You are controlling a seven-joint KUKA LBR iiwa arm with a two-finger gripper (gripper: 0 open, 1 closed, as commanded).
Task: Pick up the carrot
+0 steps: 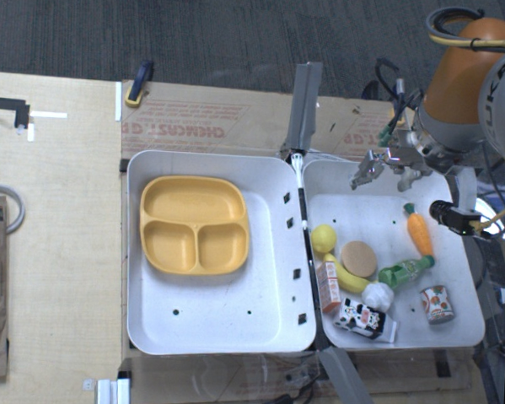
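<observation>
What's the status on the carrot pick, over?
Gripper over right bin's far edge, holding nothing. Carrot lying free near right wall. Green bottle just below it.

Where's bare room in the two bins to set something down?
Left bin: open floor below and right of the yellow plate. Right bin: bare strip between the lemon and carrot. Crowded around the bun, green bottle and milk carton.

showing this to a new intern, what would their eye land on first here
Probably the yellow divided plate, alone in the left bin, bright against the white. Next, the clutter in the right bin: the carrot near its far right side, a green bottle just below it, and a lemon by the divider. The gripper hangs over that bin's far edge, left of the carrot.
</observation>
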